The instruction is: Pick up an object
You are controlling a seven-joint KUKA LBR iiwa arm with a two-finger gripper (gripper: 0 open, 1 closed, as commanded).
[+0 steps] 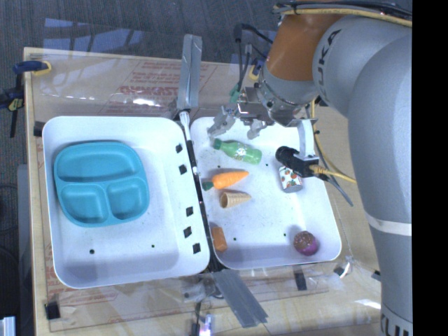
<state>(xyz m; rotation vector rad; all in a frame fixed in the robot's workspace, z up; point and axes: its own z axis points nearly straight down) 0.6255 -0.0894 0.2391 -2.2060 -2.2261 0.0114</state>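
Note:
My gripper [237,126] hangs over the back of the right bin [325,212], open, with its fingers spread and nothing between them. Just below it lies a green bottle [238,150] on its side. Further toward the front are an orange carrot [227,179], a tan cone [234,199], and a small orange piece [218,238] against the bin's left wall. A red-and-white can [290,179] stands to the right of the bottle, and a purple ball [305,242] rests in the front right corner.
The left bin [105,257] holds a blue divided tray [100,182]. A metal divider [189,75] runs between the bins at the back. The grey arm [371,117] and its cables cover the right bin's right side.

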